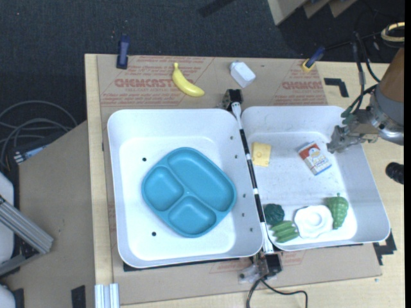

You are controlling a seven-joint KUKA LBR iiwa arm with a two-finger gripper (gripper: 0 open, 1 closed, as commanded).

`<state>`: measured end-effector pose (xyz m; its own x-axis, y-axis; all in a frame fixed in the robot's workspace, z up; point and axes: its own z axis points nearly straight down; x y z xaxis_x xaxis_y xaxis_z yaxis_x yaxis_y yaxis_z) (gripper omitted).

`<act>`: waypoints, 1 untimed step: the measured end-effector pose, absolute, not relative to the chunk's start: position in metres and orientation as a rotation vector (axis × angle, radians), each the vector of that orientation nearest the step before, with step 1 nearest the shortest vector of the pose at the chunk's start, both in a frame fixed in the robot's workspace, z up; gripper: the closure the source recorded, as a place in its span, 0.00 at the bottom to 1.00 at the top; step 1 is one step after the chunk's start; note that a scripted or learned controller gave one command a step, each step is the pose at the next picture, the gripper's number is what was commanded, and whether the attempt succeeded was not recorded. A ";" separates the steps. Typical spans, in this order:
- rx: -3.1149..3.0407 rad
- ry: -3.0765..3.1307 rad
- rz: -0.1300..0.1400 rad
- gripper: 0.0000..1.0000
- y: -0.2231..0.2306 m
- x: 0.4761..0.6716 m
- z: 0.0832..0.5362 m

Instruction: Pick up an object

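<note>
The right bin (359, 178) holds a small red and white box (314, 158), a yellow wedge (261, 154), a dark green broccoli piece (274, 213), a green pod (284, 231), a white round piece (313, 221) and a light green knobbly piece (337, 210). My gripper (340, 140) hangs over the right bin's upper right part, just right of and slightly above the red and white box, apart from it. Nothing shows in its grasp.
A blue divided plate (187, 191) lies in the left bin (125, 140). Behind the bins on the board are a yellow banana (186, 82) and a white block (243, 74). Cables run down at the right, near the arm (388, 101).
</note>
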<state>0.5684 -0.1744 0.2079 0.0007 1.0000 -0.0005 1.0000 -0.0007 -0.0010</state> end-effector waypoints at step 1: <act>-2.222 -2.224 -0.001 1.00 -0.171 0.621 0.214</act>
